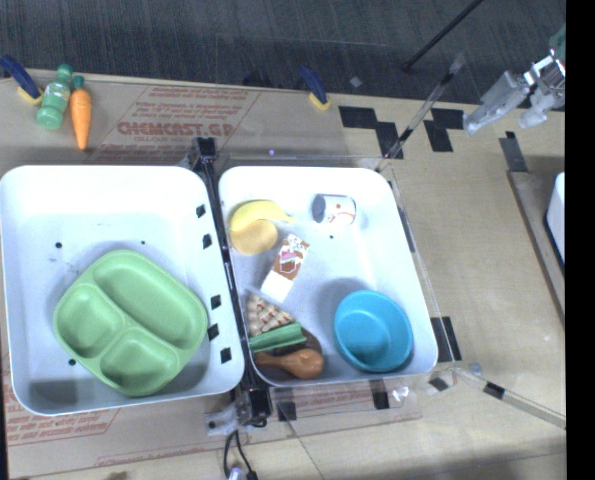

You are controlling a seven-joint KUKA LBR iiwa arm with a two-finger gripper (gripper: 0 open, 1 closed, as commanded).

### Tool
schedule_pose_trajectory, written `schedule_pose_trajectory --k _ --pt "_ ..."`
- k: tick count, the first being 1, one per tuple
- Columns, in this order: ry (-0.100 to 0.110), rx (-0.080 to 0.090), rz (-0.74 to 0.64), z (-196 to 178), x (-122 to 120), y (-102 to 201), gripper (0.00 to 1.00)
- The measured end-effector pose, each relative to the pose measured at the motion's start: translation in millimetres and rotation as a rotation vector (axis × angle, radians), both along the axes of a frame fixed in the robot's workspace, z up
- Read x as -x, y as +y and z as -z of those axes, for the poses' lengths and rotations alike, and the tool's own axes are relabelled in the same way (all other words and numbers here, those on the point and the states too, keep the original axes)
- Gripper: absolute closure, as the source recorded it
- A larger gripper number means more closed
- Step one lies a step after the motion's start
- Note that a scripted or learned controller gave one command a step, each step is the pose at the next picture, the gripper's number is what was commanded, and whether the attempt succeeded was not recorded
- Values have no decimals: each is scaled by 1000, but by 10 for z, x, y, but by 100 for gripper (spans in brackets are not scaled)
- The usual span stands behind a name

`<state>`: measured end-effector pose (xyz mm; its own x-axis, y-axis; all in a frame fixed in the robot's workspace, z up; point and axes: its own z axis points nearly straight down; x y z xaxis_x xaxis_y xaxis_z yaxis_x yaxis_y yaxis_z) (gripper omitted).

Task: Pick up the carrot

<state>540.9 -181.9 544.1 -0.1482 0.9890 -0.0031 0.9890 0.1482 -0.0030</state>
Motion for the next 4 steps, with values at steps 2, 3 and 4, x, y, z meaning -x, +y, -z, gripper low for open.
schedule_pose_trajectory --k 2,3,4 --pt "9 5 280 524 224 243 100" --pt "9 5 279 526 223 246 0" --pt "13 9 270 417 215 250 100"
